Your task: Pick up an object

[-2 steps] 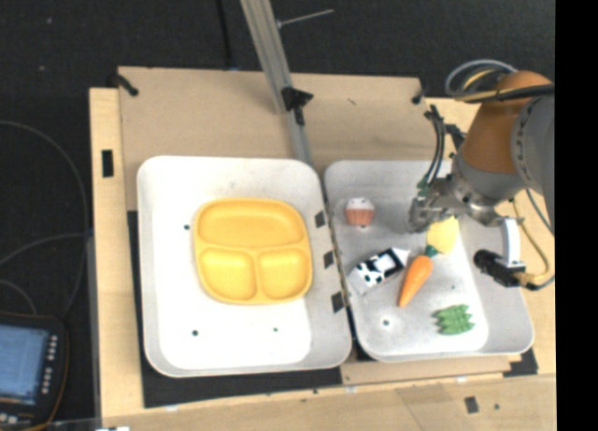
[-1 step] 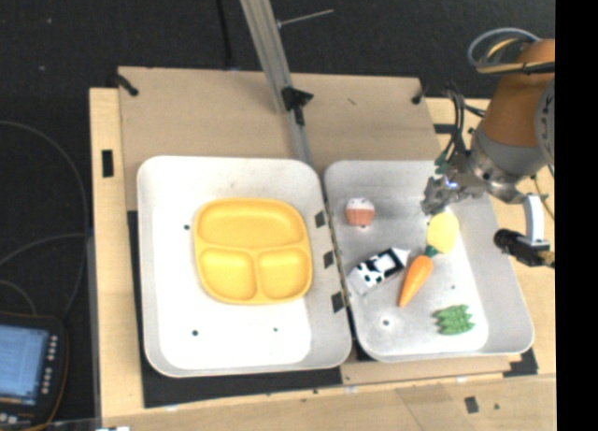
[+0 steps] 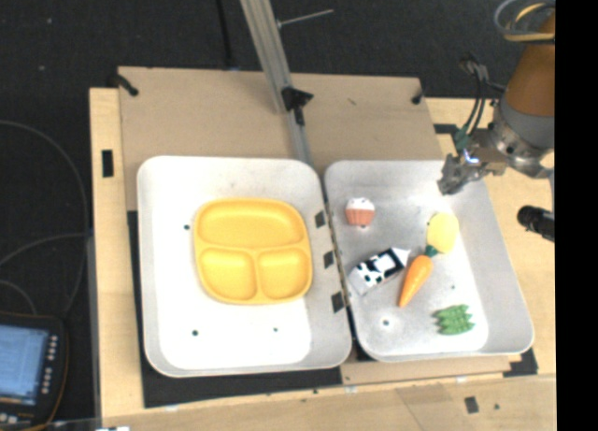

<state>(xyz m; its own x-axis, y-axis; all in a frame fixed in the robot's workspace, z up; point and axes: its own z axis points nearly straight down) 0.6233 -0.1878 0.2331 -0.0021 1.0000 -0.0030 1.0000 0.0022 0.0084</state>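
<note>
Gripper (image 3: 455, 177) poised at the upper right of the frame, over the top right corner of the right bin (image 3: 397, 186), on the grey wrist below the orange band; too small and too dark to judge its opening, so cannot tell whether wide or narrow, and nothing seen held in it. No single named target: candidates all in the right bin, centre right of the frame. Nearest, the yellow lemon (image 3: 442, 231), just below the gripper and touching or almost touching the leafy top of the carrot (image 3: 415, 279). Further down and left, the black-and-white carton (image 3: 378, 266), close beside the carrot's lower end; the small pink cupcake (image 3: 360, 212) apart near the bin's left wall; the green vegetable (image 3: 453, 320) alone at the lower right. Likely trouble: a rounded lemon squirting sideways out of a closing grip, or rolling when nudged; a descent between lemon and carrot catching both or shoving one aside; a straight drop from the present spot landing on bare bin floor or clipping the rim. Carrot lying aslant, so a grip along its length probably sliding off the taper. Yellow divided plate (image 3: 252, 250) in the left bin (image 3: 168, 233), well apart and hardly at risk.
</note>
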